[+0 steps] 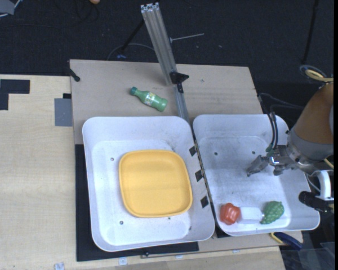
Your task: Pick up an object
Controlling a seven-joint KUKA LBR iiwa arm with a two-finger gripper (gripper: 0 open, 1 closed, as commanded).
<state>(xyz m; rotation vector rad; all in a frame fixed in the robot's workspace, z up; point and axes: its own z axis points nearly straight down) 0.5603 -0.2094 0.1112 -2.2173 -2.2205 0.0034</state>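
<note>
The right bin (236, 134) has three small things along its front edge: a red toy pepper (230, 213), a white piece (249, 214) and a green toy vegetable (272, 211). My gripper (261, 165) hangs over the right half of this bin, reaching in from the right, roughly 80 px behind the toys. Nothing shows at its tip. The arm's orange band (317, 117) is at the right edge.
A yellow square plate (155, 183) lies in the middle of the left bin (98, 134). A green bottle (149, 98) lies on the bench behind the bins. A slanted metal rail (163, 38) rises behind the divider between the bins.
</note>
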